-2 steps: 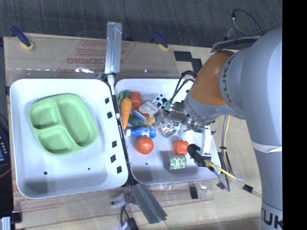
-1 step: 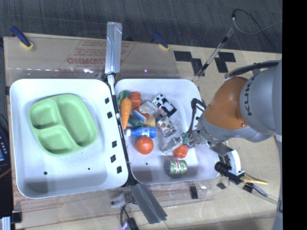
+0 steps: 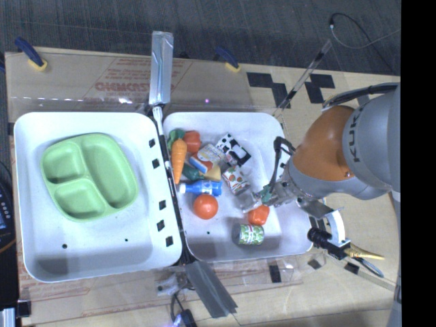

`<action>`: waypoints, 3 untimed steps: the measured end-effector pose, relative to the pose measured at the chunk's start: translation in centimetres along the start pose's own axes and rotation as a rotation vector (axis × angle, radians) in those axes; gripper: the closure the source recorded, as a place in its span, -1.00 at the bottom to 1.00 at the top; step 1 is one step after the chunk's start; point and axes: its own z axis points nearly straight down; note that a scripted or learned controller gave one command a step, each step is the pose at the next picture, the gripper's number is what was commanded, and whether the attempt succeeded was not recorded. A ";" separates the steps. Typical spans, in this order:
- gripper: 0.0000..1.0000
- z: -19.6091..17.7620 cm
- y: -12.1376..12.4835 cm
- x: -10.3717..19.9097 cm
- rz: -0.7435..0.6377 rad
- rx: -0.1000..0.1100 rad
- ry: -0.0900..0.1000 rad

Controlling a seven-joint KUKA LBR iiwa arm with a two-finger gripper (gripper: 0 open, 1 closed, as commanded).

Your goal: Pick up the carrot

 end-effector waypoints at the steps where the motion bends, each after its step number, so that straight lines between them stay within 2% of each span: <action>1: 1.00 0.9 -2.6 0.2 0.317 -0.002 0.001; 2: 1.00 0.8 -2.5 0.2 0.566 -0.007 -0.002; 3: 1.00 0.9 0.5 0.6 1.185 0.000 0.003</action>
